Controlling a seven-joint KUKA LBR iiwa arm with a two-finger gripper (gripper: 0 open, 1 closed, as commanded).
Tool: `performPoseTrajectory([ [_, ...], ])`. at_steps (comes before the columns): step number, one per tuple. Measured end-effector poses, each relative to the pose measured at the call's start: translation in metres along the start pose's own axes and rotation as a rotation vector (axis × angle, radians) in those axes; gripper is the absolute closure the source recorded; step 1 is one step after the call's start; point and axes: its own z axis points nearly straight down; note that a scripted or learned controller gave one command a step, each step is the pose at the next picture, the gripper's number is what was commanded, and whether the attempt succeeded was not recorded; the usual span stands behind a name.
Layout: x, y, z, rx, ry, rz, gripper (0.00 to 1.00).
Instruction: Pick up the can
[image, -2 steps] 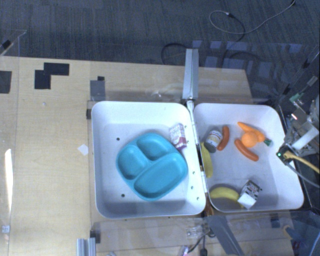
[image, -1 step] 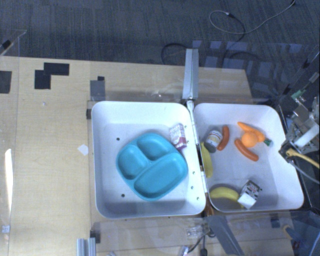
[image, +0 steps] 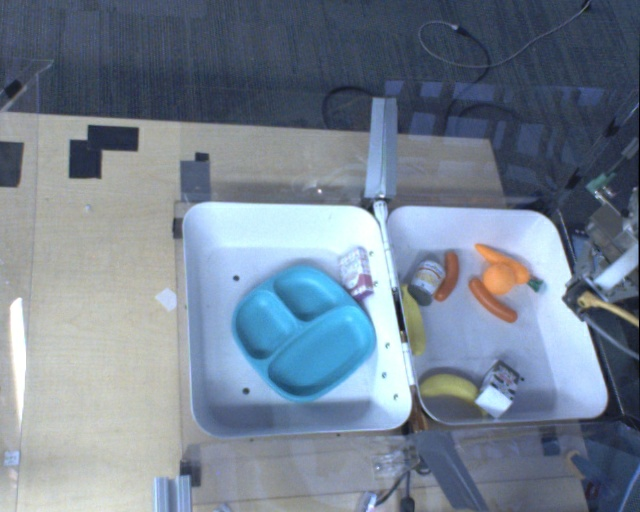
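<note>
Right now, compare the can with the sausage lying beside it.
The can is stubby and grey with a pale label; the sausage is long, thin and reddish-brown. The can lies nearer the bins' shared wall, the sausage on its far side. The sausage stretches up past the can. Both lie in the right bin, close together.

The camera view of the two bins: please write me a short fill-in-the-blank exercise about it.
1. The can lies in the ____ bin.
2. The blue plate has ____ compartments.
3. The can touches a ____ sausage.
4. The banana lies near the bin's ____ edge.

Missing words: right; three; red; front
</note>
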Motion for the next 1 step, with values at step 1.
performPoseTrajectory([
  [1, 0.0202, -0.0365, -0.0112, 0.004, -0.004, 0.387, 1.0],
])
